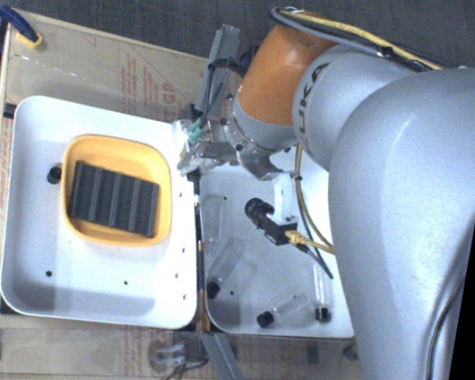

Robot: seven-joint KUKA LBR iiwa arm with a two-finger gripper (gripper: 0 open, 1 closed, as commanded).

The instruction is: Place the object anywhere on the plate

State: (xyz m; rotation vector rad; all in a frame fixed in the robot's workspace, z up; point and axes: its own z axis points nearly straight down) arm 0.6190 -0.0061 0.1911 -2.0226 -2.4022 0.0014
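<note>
Lettering "UKA" [313,89] shows on arm [387,165] above yellow plate [125,157].

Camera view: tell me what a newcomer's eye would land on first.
The huge grey arm with its orange band dominates, sweeping in from the right and covering much of the right bin. Next comes the yellow plate in the middle of the left bin, carrying a dark ribbed block. The gripper hangs near the far end of the seam between the bins.
</note>
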